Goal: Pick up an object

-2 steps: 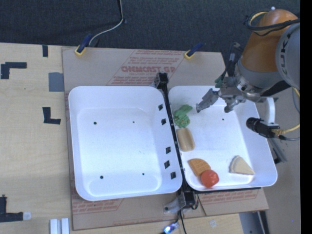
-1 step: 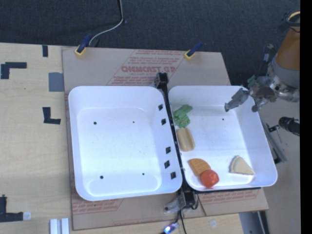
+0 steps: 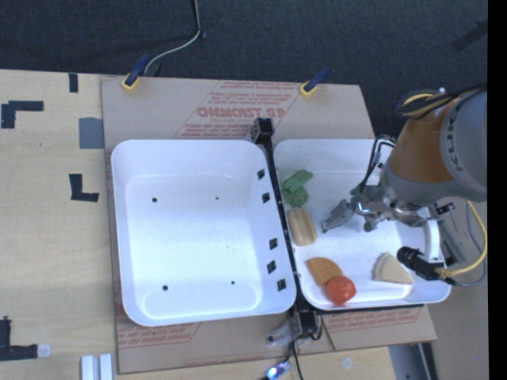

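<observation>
Tomato (image 3: 341,289), wedge (image 3: 392,270) hug the bin's lower rim (image 3: 372,301); gripper (image 3: 348,216), mid-right, hangs empty, fingers apart, over bare floor.

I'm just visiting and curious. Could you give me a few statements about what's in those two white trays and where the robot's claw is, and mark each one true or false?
1. All the food items lie in the right bin. True.
2. The red tomato sits in the left bin. False: it is in the right bin, touching the orange piece.
3. The gripper hangs over the right bin. True.
4. The green item lies beside the pale wedge. False: they are far apart.
</observation>
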### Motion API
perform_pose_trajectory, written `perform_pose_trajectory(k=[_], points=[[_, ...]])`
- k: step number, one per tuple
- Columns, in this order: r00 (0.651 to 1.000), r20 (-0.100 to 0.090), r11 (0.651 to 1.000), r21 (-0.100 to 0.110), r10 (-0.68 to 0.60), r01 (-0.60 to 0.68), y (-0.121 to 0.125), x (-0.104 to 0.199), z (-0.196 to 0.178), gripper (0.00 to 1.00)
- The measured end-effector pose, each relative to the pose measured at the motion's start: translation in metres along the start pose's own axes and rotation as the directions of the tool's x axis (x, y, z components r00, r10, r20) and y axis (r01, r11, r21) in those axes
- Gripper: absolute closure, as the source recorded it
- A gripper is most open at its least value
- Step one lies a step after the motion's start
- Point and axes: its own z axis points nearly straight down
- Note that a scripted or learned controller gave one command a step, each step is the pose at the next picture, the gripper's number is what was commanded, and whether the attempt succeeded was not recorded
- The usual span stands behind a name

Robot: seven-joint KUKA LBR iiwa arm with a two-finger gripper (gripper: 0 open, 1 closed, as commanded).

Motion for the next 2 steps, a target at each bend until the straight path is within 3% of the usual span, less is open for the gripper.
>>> perform_pose_trajectory(k=[1,2], points=[[1.0,0.019,0.999,-0.035,0.003,-0.002,0.061,0.049,0.024,0.0],[1.0,0.006,1.0,-0.029,-0.005,0.005,0.12,0.079,-0.079,0.0]])
